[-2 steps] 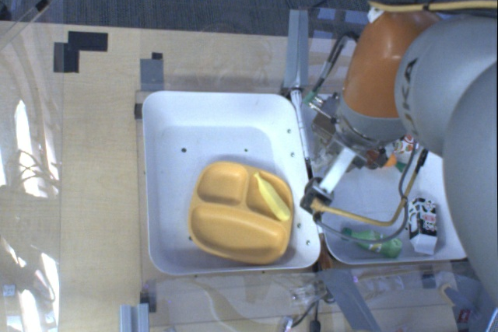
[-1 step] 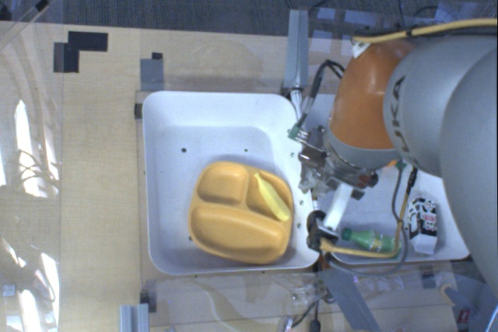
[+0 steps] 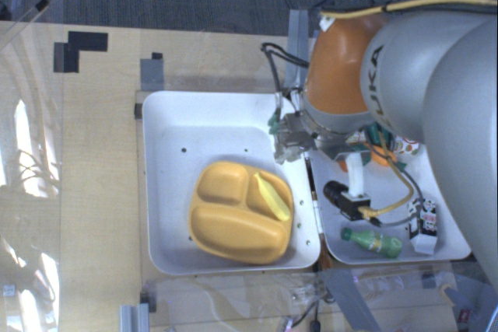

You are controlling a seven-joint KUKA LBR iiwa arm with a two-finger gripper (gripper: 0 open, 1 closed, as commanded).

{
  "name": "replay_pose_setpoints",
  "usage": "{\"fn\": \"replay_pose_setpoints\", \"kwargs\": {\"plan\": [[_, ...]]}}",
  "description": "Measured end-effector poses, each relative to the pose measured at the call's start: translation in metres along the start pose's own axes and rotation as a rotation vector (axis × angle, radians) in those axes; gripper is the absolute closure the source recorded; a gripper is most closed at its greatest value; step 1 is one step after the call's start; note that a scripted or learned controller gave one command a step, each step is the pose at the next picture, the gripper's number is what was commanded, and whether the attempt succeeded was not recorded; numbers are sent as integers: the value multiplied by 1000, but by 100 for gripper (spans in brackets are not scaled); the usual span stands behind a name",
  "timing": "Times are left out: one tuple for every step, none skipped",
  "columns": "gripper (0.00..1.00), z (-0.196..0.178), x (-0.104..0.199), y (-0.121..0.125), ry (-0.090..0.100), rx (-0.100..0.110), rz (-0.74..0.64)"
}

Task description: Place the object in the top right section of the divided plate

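A yellow divided plate (image 3: 233, 233) lies in the left bin (image 3: 167, 167), toward its front right. A pale yellow-green wedge-shaped object (image 3: 271, 197) rests in the plate's top right section. My gripper (image 3: 285, 142) hangs just above and behind that section, over the wall between the two bins. Nothing shows in its grasp. The orange-banded wrist (image 3: 342, 66) covers the bench behind it.
In the right bin (image 3: 447, 249) a green bottle (image 3: 373, 242) lies near the front, with a small white carton (image 3: 424, 225) to its right. Orange and green items (image 3: 387, 149) peek out from under the arm. The left bin's back half is bare white floor.
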State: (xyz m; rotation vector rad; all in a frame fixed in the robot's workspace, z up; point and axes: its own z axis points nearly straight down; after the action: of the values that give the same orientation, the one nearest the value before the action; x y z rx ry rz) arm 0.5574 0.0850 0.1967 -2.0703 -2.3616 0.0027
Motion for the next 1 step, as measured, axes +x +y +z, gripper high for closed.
{"fn": "replay_pose_setpoints", "kwargs": {"plan": [[100, -15, -47, -3, -1, 0, 301]]}}
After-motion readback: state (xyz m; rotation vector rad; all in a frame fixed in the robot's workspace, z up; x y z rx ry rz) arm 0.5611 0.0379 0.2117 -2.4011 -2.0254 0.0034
